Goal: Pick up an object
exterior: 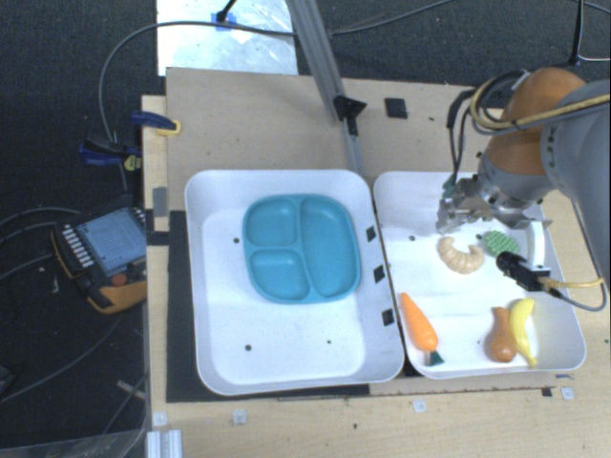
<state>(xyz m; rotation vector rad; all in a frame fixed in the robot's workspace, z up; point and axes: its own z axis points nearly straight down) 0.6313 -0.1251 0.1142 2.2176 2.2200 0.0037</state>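
Croissant (461,255) lies just below the gripper (456,214), green piece (498,243) to its side; finger state cannot be told. Descend straight, centred on the croissant, clear of the bin (401,198) wall.

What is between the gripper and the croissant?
Nothing visible. The gripper hangs just above the croissant in the right bin, with bare white floor between them. The green toy sits beside it.

The flat brown wooden bench (267,122) holds two shallow white plastic bins. The left white bin (215,351) sits toward 9 o'clock, the right white bin (401,198) toward 3 o'clock, their sides touching. A small black square (396,108) lies near 12.
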